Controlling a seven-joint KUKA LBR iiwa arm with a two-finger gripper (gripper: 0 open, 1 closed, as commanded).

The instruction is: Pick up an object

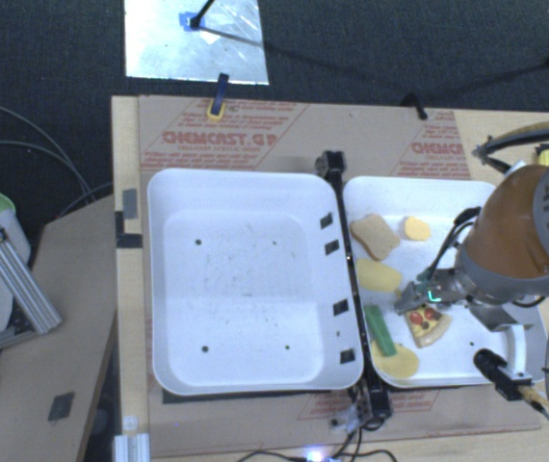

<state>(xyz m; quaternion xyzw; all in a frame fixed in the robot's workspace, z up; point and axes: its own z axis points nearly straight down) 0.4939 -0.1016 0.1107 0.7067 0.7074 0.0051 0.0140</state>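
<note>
Toy food pieces filled the right bin [467, 195]: a tan bread slice [375, 236] near its upper left, a small round yellow piece [416, 228] just beside that, a pale yellow wedge [379, 277] below the bread, a green stick [379, 331] along the divider side, a yellow piece [399, 363] at the green stick's lower end, and a pizza slice [430, 325] with red dots. Red lettering on the cardboard sheet [284, 128] under the bins read "CHEMCAST GP" on the left, and the same word "CHEMCAST" showed partly on the right. Reaching in from the right, the arm [520, 239] showed its orange band over the right bin's right half, with its wrist bent down toward the bin floor. At its end the gripper [419, 299] sat low between the pale yellow wedge and the pizza slice, touching or nearly touching the slice's upper edge; whether it gripped anything could not be told. Beside it, the left bin [246, 282] showed a bare white floor with 4 small holes.
</note>
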